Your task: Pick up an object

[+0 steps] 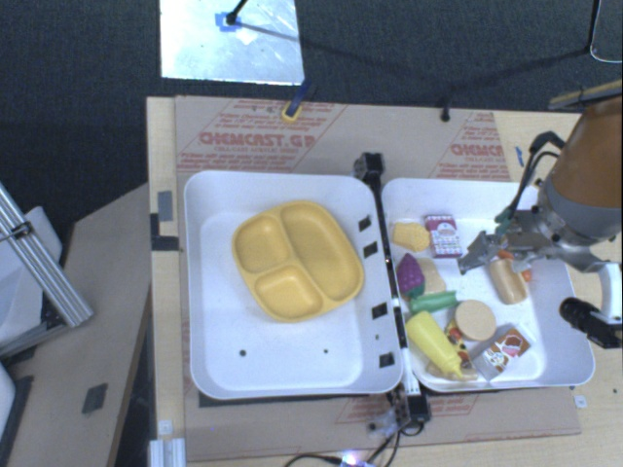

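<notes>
My gripper [484,254] hangs low over the right bin [560,363], near its middle. Just below and right of it lies a tan bread roll [507,281], close to the gripper tip. A red and white box [444,235] and a yellow wedge [410,234] lie to its left. Further toward the front are a purple eggplant [410,273], a green pod [434,301], a round tan bun [475,319], a yellow banana [434,344] and a printed packet [499,350]. I see nothing held in the gripper.
The left bin [219,358] holds a yellow divided plate [297,259]. A black clip row [382,261] runs along the wall between the bins. The grey arm with its orange band [594,159] enters from the right above the right bin's far corner.
</notes>
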### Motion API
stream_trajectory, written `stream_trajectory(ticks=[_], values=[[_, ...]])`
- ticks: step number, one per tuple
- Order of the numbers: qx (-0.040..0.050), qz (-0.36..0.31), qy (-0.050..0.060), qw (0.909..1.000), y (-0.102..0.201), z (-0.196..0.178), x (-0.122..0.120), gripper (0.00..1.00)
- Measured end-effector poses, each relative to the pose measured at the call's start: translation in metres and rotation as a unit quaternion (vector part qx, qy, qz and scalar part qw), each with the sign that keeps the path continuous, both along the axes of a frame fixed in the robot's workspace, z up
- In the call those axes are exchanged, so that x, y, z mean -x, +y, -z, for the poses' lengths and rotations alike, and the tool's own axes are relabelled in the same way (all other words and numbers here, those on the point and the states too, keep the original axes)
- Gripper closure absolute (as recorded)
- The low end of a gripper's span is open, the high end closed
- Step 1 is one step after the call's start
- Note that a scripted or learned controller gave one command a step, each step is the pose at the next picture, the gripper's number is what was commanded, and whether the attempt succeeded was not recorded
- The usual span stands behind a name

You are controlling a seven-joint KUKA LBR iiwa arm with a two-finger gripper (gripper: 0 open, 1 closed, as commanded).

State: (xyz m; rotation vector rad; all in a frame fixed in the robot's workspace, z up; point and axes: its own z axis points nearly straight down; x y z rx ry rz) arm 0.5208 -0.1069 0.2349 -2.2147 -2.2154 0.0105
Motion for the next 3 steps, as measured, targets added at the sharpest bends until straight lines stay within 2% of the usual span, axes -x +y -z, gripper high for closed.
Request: stream_trajectory(ticks=[1,3], values=[[0.0008,-0.001,-0.006,1.0000,0.000,-0.006,-0.002,0.00],[0.0001,0.000,-0.004,1.0000,0.002,0.104,-0.015,0.00]])
